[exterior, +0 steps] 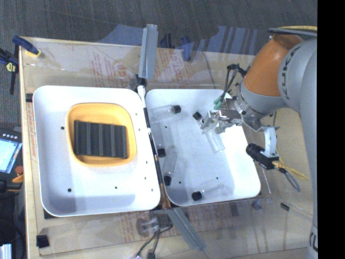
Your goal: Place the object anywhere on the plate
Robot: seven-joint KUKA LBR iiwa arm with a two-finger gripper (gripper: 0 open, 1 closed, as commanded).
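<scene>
two white bins are seen side by side. the plate (102, 111), yellow-rimmed with a dark ribbed centre, lies mid left bin (54, 188). the gripper (211, 124) is poised over the right bin (245, 182), upper right. pick step judged; next, a grasp. clear objects (161, 117) are hard to make out; finger state cannot be told.

Arm (288, 69) cut off at the right edge; clear objects (215, 140) in right bin (237, 183) too faint to identify.
</scene>
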